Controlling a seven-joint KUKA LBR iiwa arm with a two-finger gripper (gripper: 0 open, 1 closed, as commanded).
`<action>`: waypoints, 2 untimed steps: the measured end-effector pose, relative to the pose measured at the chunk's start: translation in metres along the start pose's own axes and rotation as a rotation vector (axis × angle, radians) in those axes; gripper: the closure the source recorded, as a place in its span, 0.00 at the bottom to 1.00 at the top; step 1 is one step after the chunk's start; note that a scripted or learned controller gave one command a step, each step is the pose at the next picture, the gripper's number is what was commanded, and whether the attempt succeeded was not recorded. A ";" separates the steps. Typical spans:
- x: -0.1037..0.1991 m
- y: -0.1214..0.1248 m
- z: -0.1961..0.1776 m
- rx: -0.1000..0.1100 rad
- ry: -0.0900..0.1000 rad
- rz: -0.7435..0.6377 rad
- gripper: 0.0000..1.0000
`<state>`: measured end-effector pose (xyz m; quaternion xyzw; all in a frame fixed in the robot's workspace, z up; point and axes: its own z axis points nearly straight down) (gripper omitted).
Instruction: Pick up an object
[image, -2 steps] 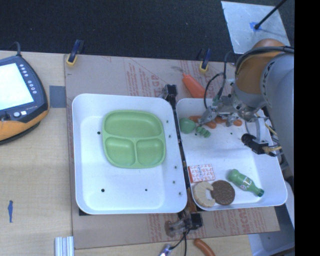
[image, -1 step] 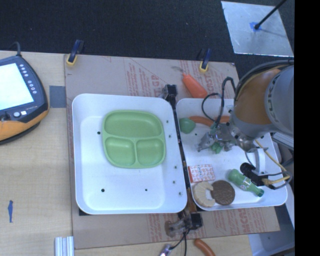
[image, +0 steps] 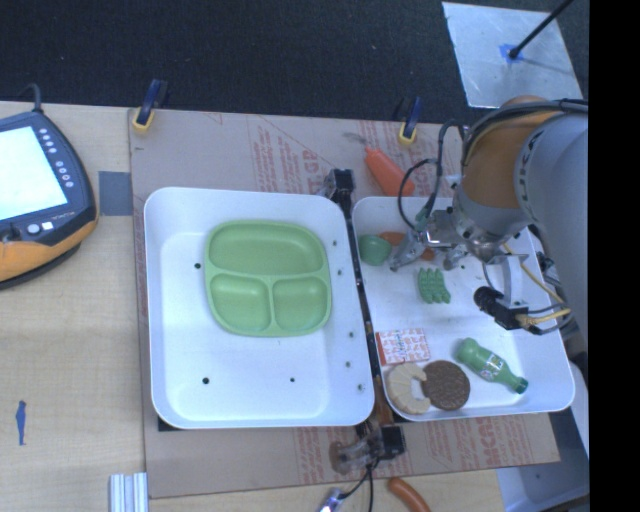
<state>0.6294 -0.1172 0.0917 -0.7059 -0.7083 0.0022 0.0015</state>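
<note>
Over the right bin: arm (image: 520, 170) reaches in from the right side, gripper (image: 432, 252) low near the bin's far left corner, so I'd guess it's lining up on something there.

Gripper: looks spread to me, one metal finger (image: 403, 256) angling toward the left wall, the other (image: 452, 255) toward the middle. Nothing sits between them, so no catch as far as I can see.

Likely target: small green ridged piece (image: 433, 286), just on the near side of the gripper. Whether the tips touch it, can't tell.

Also close: round green thing (image: 373, 249) against the left wall, with a bit of orange beside it, half hidden by the gripper.

Near edge of right bin (image: 560, 395): green bottle (image: 490, 364) lying on its side, two cookies, a pale one (image: 404, 389) and a dark one (image: 447, 385) overlapping it, plus a red and white packet (image: 402, 346) by the left wall. All well apart from the gripper, probably just scattered for random grabs.

Left bin (image: 170, 300): green tray (image: 268, 277) with three sections, sitting toward the far edge. Flat and wide, I'd call it a bad pick for two fingers.

Bench: carrot (image: 384, 171) outside the bins at the far edge, tablet (image: 35, 195) off at the left edge.

Progress: pick not done yet, my read is it's at the reach stage.
</note>
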 end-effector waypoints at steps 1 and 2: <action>-0.008 -0.030 0.000 -0.001 0.000 -0.001 0.00; -0.009 -0.030 -0.010 0.001 0.000 -0.002 1.00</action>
